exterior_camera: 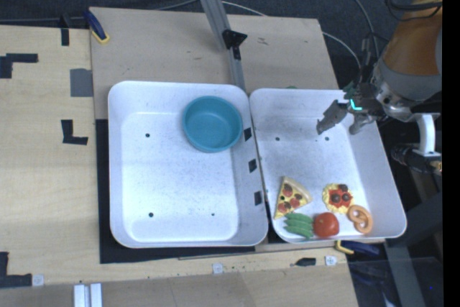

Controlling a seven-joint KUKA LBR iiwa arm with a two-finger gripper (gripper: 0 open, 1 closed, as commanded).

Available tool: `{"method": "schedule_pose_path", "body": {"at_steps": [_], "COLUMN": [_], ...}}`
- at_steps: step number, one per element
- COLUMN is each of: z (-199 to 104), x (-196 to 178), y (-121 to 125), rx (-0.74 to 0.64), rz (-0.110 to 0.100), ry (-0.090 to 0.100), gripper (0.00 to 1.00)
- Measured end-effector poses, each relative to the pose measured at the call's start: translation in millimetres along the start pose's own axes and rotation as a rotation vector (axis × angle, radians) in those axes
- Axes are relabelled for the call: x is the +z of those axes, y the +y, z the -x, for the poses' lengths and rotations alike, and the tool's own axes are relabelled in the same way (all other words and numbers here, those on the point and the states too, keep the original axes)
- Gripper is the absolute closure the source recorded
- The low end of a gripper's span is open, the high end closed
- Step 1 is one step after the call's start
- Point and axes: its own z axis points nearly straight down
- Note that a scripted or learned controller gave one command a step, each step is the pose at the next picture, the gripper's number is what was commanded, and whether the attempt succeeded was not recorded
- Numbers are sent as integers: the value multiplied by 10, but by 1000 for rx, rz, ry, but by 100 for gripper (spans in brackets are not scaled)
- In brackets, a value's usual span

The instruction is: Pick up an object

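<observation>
**A:** Pizza slice (291,195): candidate pick item. It lies flat on the floor of the right bin (374,154), near that bin's front wall. Just beside it in the same bin: a green vegetable piece (298,226), a red tomato (326,224), a small round tart (337,195) and a pretzel (359,218). All five crowd the front end of the right bin.

**B:** Gripper status?

**A:** The gripper (341,120) hangs above the rear part of the right bin, well apart from the cluster. Its two fingers stand spread with nothing between them.

**B:** Recommended procedure?

**A:** Judged from this layout: travel toward the front of the right bin, centre over one item, and align the fingers so they straddle its narrow side. The pizza slice has bare bin floor on its rear side, so it looks the easiest to reach cleanly. Descend straight; close only once the fingers flank the item. Risk: neighbours touching the fingers on the way down.

**B:** Other contents? Markings?

**A:** A blue bowl (212,124) sits in the left bin (136,219), at its rear, next to the right bin. No legible writing or brand.
</observation>
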Motion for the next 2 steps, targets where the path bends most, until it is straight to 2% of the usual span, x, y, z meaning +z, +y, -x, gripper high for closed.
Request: {"method": "schedule_pose_path", "body": {"at_steps": [1, 2], "z": [0, 48], "x": [0, 612], "y": [0, 24], "rx": [0, 0], "rz": [0, -6], "ry": [0, 1], "gripper": [0, 0]}}
